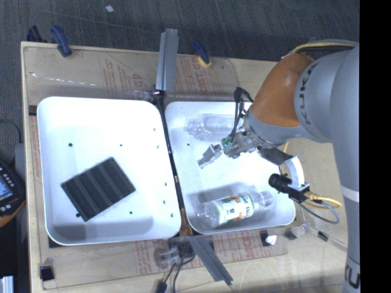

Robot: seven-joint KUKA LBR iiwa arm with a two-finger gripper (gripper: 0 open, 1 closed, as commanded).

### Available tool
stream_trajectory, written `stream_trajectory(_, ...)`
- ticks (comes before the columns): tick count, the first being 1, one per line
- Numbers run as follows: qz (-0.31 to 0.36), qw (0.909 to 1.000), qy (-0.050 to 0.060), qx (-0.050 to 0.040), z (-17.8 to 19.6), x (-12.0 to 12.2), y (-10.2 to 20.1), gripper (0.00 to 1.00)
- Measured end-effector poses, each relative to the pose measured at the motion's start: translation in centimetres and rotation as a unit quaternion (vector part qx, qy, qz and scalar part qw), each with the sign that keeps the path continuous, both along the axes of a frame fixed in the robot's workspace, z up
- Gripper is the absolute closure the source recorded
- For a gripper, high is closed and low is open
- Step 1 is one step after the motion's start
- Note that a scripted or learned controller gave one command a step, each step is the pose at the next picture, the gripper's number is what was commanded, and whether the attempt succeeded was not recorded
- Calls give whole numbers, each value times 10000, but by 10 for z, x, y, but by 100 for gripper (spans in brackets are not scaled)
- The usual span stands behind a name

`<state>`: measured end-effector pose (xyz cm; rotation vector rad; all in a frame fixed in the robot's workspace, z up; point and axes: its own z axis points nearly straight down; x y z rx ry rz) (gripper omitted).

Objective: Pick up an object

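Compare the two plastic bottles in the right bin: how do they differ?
The labelled bottle lies near the front wall of the right bin and carries a green and white label; the clear bottle lies near the back wall and shows no label. The gripper is nearer the clear bottle. Both lie on their sides.

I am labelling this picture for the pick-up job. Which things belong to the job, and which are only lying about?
For the job:
- gripper, over the right bin
- labelled bottle, lying in that bin
- clear bottle, at the bin's far side
- ridged black pad, in the left bin

Lying about:
- blue clamps on the bench edge
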<state>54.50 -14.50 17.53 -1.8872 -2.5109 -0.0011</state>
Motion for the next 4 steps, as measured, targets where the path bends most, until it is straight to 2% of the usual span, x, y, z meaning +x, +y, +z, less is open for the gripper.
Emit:
stream_trajectory(1,-345,9994,22,1,-60,-8,17,0)
stream_trajectory(2,-747,9972,14,-3,-42,-69,-39,0)
stream_trajectory(3,-808,9967,1,-2,-9,-12,-66,0)
stream_trajectory(4,-1099,9939,3,-6,3,7,-65,0)
